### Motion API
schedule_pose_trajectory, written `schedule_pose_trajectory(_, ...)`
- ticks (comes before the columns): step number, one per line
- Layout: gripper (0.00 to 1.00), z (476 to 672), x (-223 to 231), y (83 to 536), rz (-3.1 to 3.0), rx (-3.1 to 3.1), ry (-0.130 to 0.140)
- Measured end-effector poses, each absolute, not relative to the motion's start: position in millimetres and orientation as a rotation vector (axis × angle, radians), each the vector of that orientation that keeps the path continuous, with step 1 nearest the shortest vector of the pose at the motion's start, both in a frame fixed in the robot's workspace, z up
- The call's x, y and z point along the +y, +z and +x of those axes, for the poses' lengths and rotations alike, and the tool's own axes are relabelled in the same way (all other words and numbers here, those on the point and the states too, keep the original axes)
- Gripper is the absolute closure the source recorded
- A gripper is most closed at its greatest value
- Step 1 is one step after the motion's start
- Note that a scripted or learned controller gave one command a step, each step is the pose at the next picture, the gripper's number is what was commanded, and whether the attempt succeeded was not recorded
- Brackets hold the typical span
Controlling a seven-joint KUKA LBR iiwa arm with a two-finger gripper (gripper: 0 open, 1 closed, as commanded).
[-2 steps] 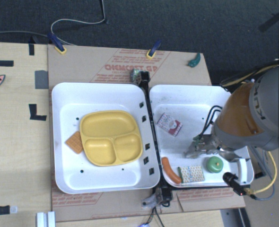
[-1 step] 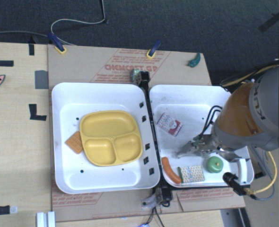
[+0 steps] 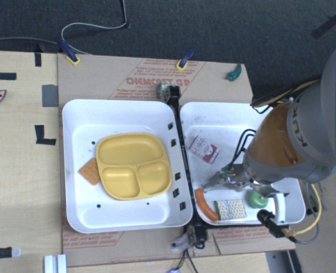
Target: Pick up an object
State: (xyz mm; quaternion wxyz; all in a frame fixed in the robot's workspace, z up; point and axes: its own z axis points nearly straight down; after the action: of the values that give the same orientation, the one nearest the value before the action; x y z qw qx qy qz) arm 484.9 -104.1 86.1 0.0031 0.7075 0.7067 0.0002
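Note:
The right bin (image 3: 225, 114) holds a red-and-white packet (image 3: 204, 149) near its middle. An orange sausage-shaped piece (image 3: 205, 205) lies by its front left corner. A small checkered pad (image 3: 230, 209) sits just right of that piece, and a green round object (image 3: 257, 198) lies further right. My gripper (image 3: 224, 178) hangs low over the front half of this bin, just above the checkered pad and below the packet. The grey and orange arm (image 3: 287, 141) covers the bin's right side. I see nothing held.
The left bin (image 3: 80, 118) carries a yellow divided plate (image 3: 134, 165) with a tan cracker-like square (image 3: 89, 171) at its left edge. A black divider with clips (image 3: 178, 152) runs between the bins. Cables trail at the front edge and across the back.

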Motion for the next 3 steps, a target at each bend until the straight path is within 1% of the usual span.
schedule_pose_trajectory(1,0.00,510.6,-98.1,85.8,2.221,2.220,-0.001)
schedule_pose_trajectory(2,0.00,585.0,-103.1,86.2,2.215,2.219,0.004)
schedule_pose_trajectory(3,1.00,584.6,-103.7,95.7,2.214,2.220,-0.001)
